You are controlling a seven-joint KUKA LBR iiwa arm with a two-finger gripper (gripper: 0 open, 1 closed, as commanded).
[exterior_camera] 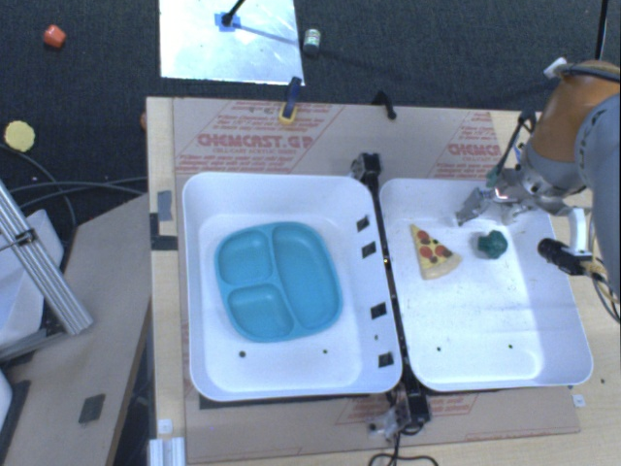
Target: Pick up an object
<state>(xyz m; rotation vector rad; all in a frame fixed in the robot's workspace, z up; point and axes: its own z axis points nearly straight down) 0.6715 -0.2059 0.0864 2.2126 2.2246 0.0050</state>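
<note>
In the right bin (543,357) lie a toy pizza slice (433,251) and, to its right, a small dark green lump (492,244). My gripper (497,212) hangs over the bin's far right part, just behind the green lump. It is open, its fingers splayed to either side with nothing between them. The grey arm with its orange band (572,105) comes in from the right edge.
A blue divided plate (278,280) fills the middle of the left bin (209,357). A black divider with clips (378,260) runs between the bins. Small balls and a yellow-blue tool (290,107) lie on the dark floor beyond the bench.
</note>
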